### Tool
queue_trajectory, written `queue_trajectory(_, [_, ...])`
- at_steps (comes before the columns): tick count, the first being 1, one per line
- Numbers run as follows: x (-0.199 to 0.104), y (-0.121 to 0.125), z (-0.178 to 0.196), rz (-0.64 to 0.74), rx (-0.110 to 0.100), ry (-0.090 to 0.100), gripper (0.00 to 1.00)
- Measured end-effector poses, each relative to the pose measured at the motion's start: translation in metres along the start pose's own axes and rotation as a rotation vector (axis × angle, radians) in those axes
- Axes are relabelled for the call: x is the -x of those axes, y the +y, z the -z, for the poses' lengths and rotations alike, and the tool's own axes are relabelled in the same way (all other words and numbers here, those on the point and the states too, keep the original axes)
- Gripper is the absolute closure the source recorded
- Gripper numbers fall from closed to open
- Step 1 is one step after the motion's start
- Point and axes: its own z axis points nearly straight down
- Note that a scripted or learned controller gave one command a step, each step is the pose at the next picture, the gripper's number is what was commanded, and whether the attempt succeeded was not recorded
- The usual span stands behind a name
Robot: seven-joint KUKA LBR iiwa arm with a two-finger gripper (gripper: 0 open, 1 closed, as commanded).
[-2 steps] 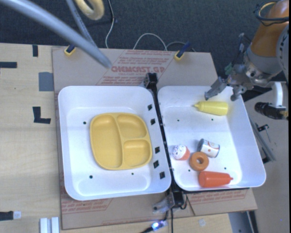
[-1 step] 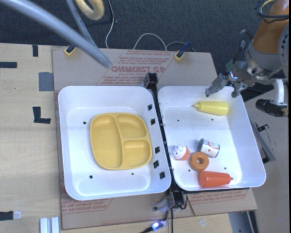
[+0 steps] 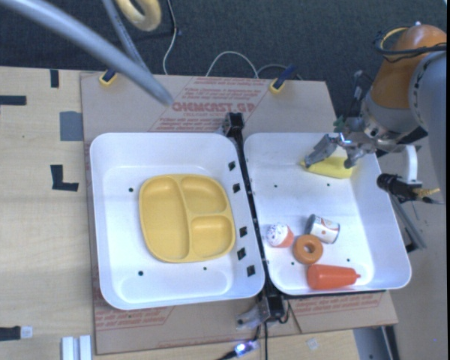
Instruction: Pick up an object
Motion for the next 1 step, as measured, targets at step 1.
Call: queue_trajectory(1, [-0.0049, -0.0075, -0.0474, 0.000, 0.000, 0.001, 0.00])
